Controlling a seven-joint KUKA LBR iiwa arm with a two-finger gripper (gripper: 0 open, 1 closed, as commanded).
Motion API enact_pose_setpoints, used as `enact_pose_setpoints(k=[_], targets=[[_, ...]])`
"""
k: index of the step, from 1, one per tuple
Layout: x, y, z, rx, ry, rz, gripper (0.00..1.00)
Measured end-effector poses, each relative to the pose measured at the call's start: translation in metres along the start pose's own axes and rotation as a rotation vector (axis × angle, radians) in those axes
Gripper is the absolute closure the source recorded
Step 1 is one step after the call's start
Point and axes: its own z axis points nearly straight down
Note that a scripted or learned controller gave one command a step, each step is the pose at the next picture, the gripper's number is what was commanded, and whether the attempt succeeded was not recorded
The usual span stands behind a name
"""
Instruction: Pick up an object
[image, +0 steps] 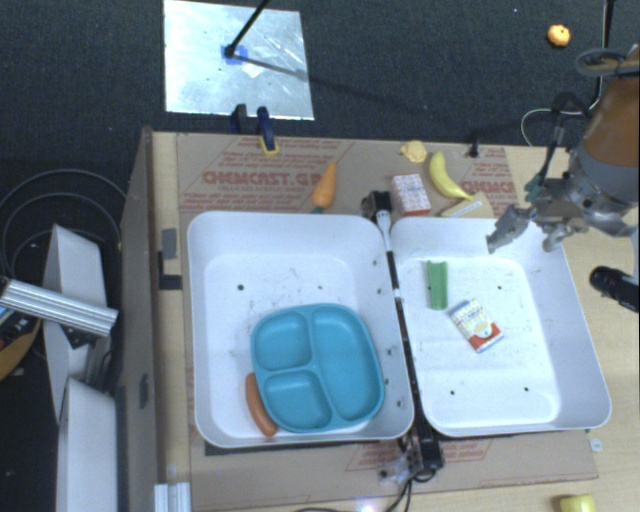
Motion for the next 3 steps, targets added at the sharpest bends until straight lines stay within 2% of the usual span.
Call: enact_pose_setpoints(k=[1, 2, 3], targets=[[0.039, 0.053, 0.061, -0.004, -0.001, -0.005, 0.00], [0.043, 0.063, 0.195, 0.004, 0.001, -0.003, 0.00], [0.042, 0.065, 0.177, -0.004, 0.001, -0.003, 1.00]])
